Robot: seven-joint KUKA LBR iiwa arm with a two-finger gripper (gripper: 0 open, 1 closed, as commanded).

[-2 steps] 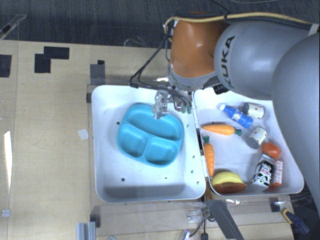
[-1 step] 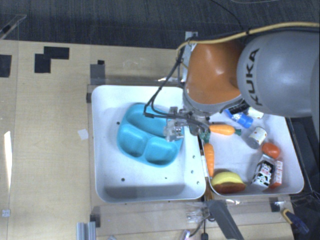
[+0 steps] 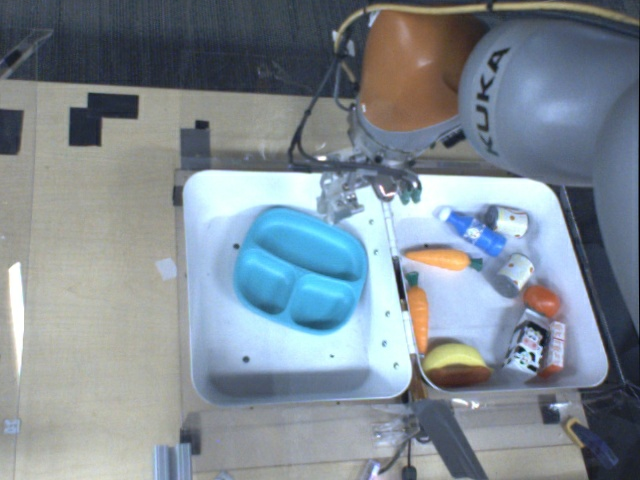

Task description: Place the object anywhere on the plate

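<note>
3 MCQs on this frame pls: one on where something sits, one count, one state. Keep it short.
1. Where is the blue plate?
A. left bin
B. right bin
C. on the bench outside the bins

2. How many carrots are in the right bin?
A. one
B. two
C. four

3. How does the milk carton lie relative to the plate?
A. on it
B. leaning on its rim
C. apart, in the other bin

Key: 1 A, the plate lies on the left bin's floor. 2 B, one carrot lies crosswise and another carrot runs along the divider. 3 C, the carton sits near the right bin's near right corner, with the divider between it and the plate.
</note>
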